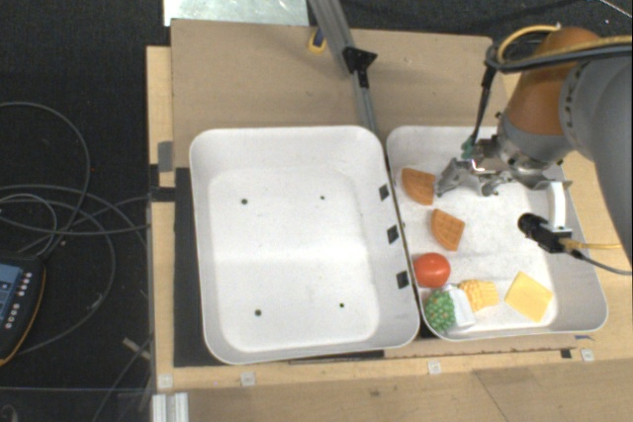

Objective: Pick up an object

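My hand [457, 179] hangs low in the right bin [584, 296], fingers spread with nothing between them, just right of an orange waffle piece [418, 185]. Nearer lie a second waffle piece [447, 229], a tomato [431, 269], broccoli [440, 311], corn [479, 293] and a cheese wedge [529, 295].

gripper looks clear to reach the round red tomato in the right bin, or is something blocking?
Probably yes. The round red tomato lies uncovered near the right white bin's left wall, with an orange waffle piece between it and the gripper. Nothing sits on top, though the wall could crowd the approach.
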`<state>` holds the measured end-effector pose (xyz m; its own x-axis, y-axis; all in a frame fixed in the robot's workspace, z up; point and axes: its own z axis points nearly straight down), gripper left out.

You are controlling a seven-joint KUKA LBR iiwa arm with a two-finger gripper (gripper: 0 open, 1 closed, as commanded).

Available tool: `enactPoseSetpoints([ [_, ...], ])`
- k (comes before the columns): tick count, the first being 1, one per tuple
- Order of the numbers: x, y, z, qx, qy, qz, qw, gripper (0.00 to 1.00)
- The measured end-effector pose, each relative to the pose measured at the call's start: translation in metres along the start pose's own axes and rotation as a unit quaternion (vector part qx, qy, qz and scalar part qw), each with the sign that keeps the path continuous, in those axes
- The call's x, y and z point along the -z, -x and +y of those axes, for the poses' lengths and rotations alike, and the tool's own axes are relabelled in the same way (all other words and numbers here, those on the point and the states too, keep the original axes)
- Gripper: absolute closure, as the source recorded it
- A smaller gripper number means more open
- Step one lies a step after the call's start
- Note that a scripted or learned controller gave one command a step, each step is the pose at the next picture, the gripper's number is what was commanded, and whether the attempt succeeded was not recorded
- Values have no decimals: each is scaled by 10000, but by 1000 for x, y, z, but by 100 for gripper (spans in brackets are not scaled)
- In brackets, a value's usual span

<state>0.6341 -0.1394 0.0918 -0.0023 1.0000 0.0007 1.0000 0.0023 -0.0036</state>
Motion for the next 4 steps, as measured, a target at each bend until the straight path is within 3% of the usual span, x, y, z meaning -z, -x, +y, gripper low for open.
enactPoseSetpoints([
  [1,15,1,2,3,39,-6,10000,100],
  [2,72,3,-6,-9,52,-10,10000,100],
  [4,176,12,1,13,53,-12,10000,100],
])
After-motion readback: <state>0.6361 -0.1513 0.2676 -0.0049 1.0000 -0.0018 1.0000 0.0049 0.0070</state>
